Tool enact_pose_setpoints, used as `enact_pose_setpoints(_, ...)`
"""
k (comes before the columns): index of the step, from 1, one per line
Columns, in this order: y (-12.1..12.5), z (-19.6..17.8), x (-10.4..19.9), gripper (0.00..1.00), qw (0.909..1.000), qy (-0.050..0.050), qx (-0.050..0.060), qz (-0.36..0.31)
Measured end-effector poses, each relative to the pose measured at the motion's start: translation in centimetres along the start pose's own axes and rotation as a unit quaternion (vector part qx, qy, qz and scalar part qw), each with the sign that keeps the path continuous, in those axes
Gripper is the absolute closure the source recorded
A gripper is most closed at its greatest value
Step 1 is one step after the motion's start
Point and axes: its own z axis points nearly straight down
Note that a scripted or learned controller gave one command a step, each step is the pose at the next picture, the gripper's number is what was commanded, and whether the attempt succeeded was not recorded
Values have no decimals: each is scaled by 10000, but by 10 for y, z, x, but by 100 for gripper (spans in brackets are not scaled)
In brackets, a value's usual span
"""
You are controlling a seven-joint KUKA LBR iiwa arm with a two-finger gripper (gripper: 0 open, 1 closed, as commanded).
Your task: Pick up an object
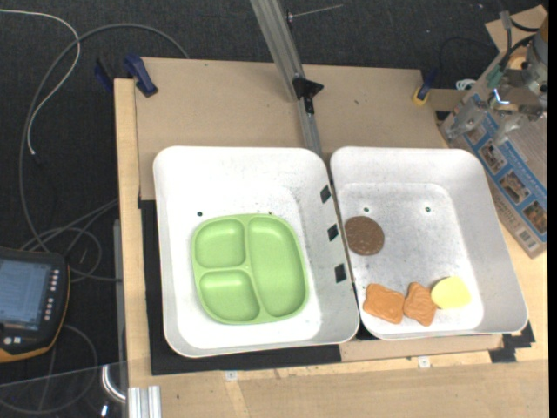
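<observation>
The right bin holds a round brown cookie-like disc near its left wall. Along its front edge lie two orange toast-like pieces and a pale yellow round piece, all close together. The left bin holds a light green divided plate. My gripper hangs at the upper right, outside the right bin's far right corner and well away from every object. Nothing shows between its fingers.
A slanted metal bar runs from the top down to the gap between the bins. Blue clamps sit at the bench's back left corner. A pendant and cables lie on the floor at left.
</observation>
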Motion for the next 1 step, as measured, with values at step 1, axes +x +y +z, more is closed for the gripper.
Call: enact_pose_setpoints(1, 27, -134, -15, 0, 10000, -21, -72, -9)
